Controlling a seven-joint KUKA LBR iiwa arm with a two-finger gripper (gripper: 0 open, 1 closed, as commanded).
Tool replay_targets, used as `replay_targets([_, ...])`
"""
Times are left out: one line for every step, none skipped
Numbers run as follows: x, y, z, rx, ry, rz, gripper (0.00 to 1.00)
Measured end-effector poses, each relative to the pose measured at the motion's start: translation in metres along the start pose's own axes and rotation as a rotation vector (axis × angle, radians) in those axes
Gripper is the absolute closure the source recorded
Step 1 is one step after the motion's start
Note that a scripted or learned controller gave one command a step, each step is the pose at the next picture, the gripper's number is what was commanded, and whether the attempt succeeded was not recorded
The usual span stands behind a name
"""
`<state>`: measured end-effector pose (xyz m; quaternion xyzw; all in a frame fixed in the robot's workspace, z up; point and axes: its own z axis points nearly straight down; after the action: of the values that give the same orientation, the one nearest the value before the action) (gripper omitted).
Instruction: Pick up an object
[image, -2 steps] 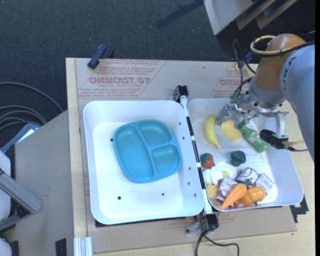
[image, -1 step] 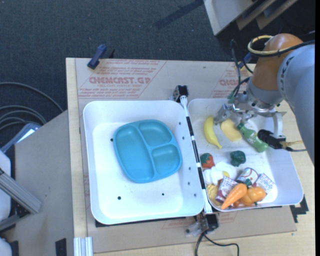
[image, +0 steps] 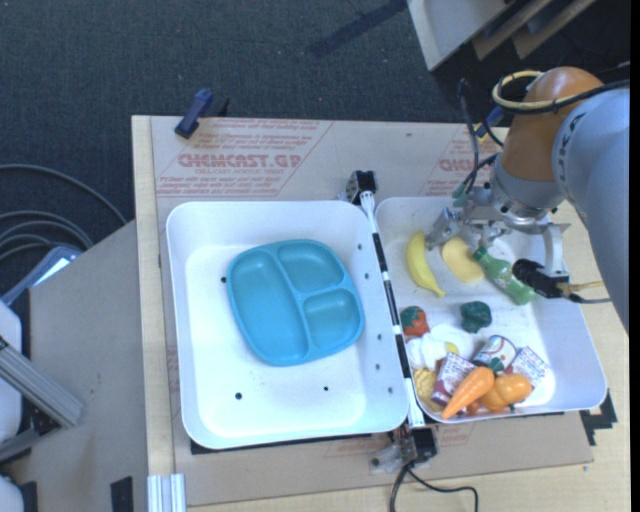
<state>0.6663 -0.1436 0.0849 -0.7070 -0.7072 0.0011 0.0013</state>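
Observation:
My gripper (image: 460, 236) hangs low over the back of the right bin (image: 580, 345), its fingers spread apart. Right below it, just in front of the fingertips, lies a yellow lemon-like fruit (image: 460, 260); nothing is held between the fingers. A banana (image: 422, 265) lies to the left of the fruit. To its right lies a green bottle (image: 503, 276). Further forward sit a dark green lump (image: 476, 314) and a red piece (image: 414, 321). A carrot (image: 468, 390), an orange piece (image: 512, 388) and several packets (image: 455, 368) are piled at the bin's front.
The left bin (image: 200, 330) holds a blue divided plate (image: 295, 300). A black-clipped divider (image: 385, 290) runs between the bins. A blue clip (image: 194, 113) lies on the cardboard behind the left bin.

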Motion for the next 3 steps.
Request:
replay_targets([0.0,0.001,-0.011,-0.002,-0.001,0.0,1.0])
replay_targets([0.0,0.001,-0.01,-0.002,-0.001,0.0,0.0])
replay_targets([0.0,0.0,0.0,-0.001,0.0,0.0,0.0])
